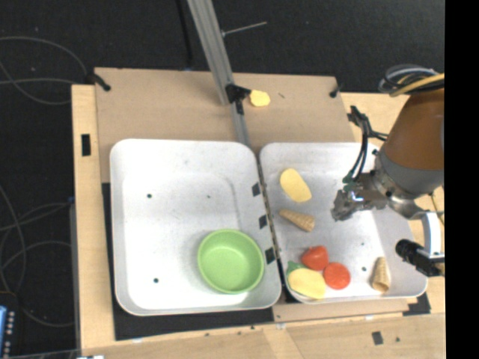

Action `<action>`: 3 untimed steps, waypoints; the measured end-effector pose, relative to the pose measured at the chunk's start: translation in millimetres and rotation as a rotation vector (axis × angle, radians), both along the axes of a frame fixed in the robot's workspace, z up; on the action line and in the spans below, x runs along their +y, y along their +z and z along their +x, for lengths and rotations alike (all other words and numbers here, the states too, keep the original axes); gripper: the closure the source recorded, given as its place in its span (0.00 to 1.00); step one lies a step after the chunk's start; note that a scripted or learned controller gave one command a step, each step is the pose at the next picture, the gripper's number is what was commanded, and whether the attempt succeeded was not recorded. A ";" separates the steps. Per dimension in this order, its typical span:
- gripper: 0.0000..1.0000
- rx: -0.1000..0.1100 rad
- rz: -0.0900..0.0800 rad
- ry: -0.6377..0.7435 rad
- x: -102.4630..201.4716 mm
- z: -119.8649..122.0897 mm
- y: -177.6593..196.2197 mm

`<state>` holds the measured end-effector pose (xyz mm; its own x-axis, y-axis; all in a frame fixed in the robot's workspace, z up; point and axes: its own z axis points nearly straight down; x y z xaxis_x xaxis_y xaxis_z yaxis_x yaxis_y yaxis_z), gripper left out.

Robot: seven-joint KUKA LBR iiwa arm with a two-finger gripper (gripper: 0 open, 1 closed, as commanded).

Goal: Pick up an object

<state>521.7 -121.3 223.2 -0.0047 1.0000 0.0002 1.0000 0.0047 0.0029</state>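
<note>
So, no pick yet, as far as I can see. The gripper [343, 206] hangs over the right bin [329, 159], w/ nothing between its fingers that I can make out. It's small and dark from up here, so I can't tell if the hand is apart or together.

Things to pick, all placed vs. the gripper: the cone [298, 220] lies on its side just to the left, the closest one. The yellow lump [296, 185] sits up and left of it, a bit farther. Down and left are two red balls [316, 257], side by side, and a lemon [307, 283] touching them at the bin's near edge. A 2nd cone [381, 274] is below and to the right.

Farther out, the left bin [150, 170] has a green bowl [230, 260] in it, well apart from the gripper. A small yellow bit [260, 99] lies on the board behind both bins, by the metal pole [209, 40].

What's left, I think: go down on one thing (the near cone prob.), close on it, lift it up. So the job is at the start.
</note>
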 end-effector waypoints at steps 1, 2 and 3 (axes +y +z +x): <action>1.00 0.002 0.001 0.002 54.0 -2.2 -6.9; 1.00 0.000 0.002 0.005 115.3 -1.6 4.5; 1.00 0.003 0.002 0.004 175.0 -9.8 1.1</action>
